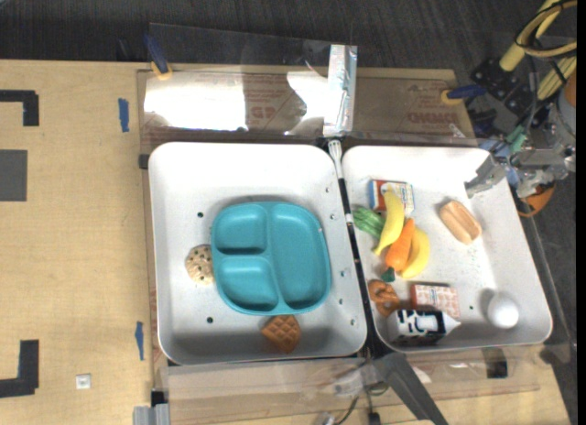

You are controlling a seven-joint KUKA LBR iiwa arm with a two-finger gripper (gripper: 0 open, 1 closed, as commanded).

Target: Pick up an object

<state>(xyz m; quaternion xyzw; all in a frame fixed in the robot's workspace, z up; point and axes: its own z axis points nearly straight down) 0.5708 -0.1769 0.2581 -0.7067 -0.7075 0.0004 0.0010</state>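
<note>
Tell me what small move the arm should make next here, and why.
Probably a short move inward and down toward the hot dog. The gripper sits at the upper right rim of the right bin, with nothing visibly in it, and the hot dog lies nearest, apart from the crowded banana pile, so it looks like the easiest target.

The teal divided plate [272,256] is looking like smooth, matt plastic — the two bins [174,176] are showing glossy white plastic, and the surface [64,231] is appearing as matt brown board.
</note>
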